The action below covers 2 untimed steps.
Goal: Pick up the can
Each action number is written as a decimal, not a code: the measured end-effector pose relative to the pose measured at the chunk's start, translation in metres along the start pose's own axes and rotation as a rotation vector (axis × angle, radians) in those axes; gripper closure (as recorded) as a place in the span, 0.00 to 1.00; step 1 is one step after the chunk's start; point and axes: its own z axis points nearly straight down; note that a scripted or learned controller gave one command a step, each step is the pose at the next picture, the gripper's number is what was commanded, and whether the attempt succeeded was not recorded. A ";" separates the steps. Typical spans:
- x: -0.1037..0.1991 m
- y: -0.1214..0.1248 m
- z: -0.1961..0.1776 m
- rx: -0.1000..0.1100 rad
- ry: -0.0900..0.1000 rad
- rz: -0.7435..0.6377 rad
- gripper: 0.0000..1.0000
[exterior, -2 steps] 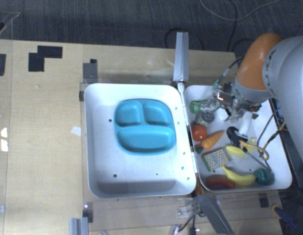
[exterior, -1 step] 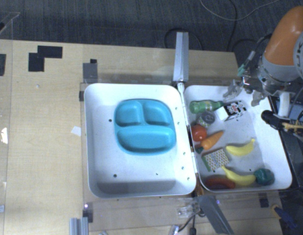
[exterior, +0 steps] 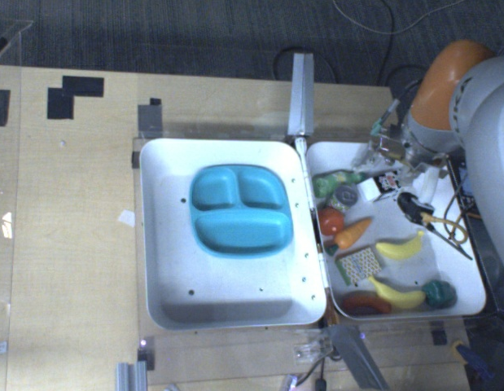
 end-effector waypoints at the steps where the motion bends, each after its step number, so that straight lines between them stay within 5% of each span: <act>1: -0.064 -0.020 0.025 0.021 -0.001 0.176 0.00; 2: -0.065 -0.032 0.028 0.029 0.002 -0.148 0.00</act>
